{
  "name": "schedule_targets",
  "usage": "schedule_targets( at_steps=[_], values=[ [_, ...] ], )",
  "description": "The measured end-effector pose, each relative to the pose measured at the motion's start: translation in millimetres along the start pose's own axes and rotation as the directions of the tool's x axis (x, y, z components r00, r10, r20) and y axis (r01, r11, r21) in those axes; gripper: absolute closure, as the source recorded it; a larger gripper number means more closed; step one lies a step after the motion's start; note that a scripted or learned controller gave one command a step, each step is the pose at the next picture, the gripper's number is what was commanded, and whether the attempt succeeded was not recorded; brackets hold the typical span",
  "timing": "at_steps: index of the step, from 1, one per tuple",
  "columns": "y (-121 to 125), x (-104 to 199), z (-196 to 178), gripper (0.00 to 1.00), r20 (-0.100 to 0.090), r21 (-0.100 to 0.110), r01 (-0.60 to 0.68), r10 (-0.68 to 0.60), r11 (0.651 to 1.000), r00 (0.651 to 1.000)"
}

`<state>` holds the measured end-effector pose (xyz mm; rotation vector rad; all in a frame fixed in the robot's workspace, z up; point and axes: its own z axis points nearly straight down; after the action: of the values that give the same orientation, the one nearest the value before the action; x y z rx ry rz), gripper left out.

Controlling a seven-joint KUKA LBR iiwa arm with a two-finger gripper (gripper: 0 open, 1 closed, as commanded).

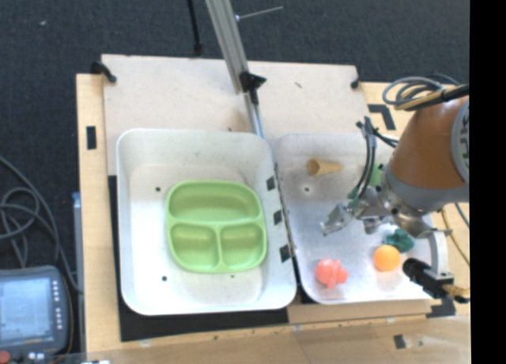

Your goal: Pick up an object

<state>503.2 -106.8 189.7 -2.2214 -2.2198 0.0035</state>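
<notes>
The jaws [336,220] look spread, nothing pinched. An orange ball [387,258] and red toy [331,272] sit near the right bin's [300,172] front edge; either could easily get nudged away instead of grabbed.

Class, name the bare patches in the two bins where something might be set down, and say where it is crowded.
Free: the left bin's floor around the green divided plate; the right bin between cone and red toy. Crowded: around the pincer, orange ball and green item.

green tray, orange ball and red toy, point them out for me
green tray [215,225], camera view, middle divider
orange ball [387,258], camera view, centre of ball
red toy [331,273], camera view, middle of body
</notes>
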Motion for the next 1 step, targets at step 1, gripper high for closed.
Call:
schedule_targets(
  at_steps=[1],
  values=[
    [5.9,-6.7,58.7,0.0,0.0,0.002,-0.001,0.001,1.0,1.0]
  ],
)
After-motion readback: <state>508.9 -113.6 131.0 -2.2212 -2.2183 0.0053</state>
